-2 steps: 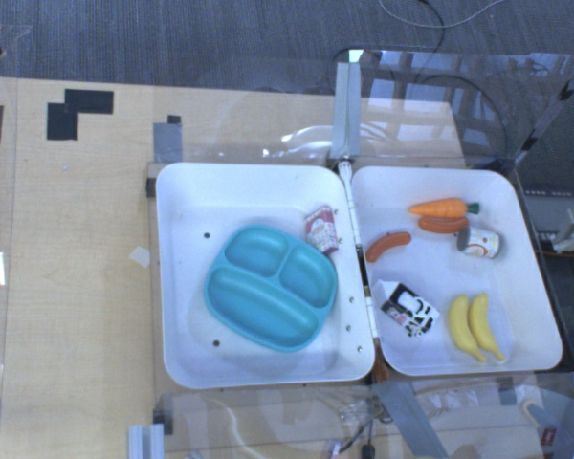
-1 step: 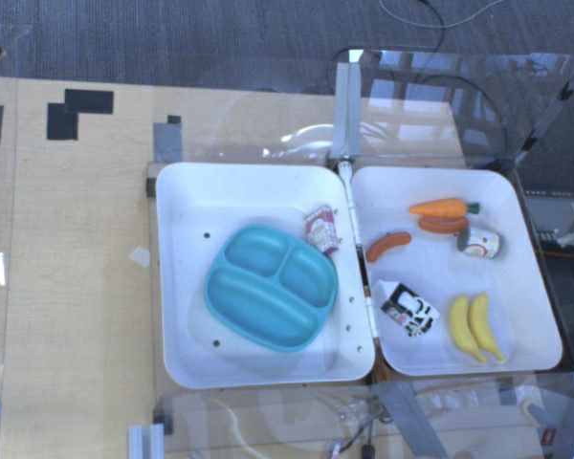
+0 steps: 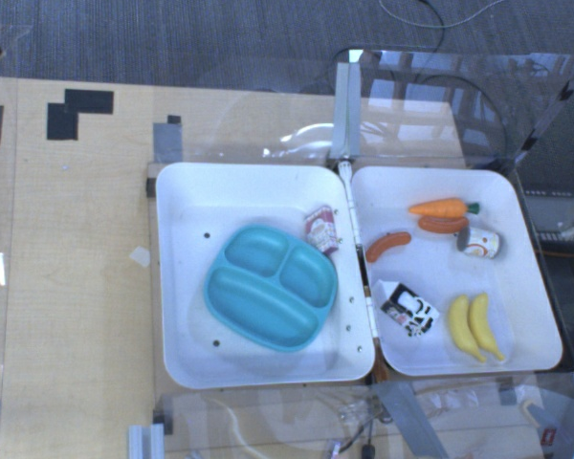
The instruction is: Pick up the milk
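Note:
The milk point(image 3: 408, 309) is a small white carton with black cow patches. It lies on its side near the front left corner of the right bin point(image 3: 531, 256), close to the wall between the bins. The bananas lie just to its right and a sausage a little behind it.
The right bin also holds a carrot point(image 3: 442, 207), a second orange piece point(image 3: 441, 225) under it, a sausage point(image 3: 388, 246), a small can point(image 3: 478, 242) and two bananas point(image 3: 475, 326). The left bin point(image 3: 187, 199) holds a blue divided plate point(image 3: 271, 286) and a small packet point(image 3: 321, 229).

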You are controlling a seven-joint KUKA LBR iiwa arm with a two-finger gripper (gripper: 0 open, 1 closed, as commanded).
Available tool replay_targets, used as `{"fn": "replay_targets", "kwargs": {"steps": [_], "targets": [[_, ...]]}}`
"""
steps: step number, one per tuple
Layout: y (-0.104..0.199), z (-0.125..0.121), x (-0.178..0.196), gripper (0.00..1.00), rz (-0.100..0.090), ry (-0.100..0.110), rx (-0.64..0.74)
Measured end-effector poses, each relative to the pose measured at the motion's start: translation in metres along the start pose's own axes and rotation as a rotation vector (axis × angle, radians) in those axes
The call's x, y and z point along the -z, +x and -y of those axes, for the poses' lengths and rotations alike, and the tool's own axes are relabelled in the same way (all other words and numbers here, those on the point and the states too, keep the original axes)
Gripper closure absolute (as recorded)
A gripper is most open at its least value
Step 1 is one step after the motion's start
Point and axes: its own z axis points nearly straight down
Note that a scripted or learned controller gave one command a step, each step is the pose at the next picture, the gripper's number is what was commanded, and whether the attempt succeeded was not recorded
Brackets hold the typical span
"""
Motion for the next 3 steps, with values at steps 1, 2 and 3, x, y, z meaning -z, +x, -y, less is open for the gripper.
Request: {"fn": "replay_targets", "kwargs": {"steps": [1,2,3], "targets": [[0.000,-0.002,0.012,1.00,0.004,-0.007,0.008],[0.001,-0.005,0.023,1.00,0.008,-0.013,0.016],[-0.004,0.005,-0.004,1.00,-0.006,0.019,-0.371]]}}
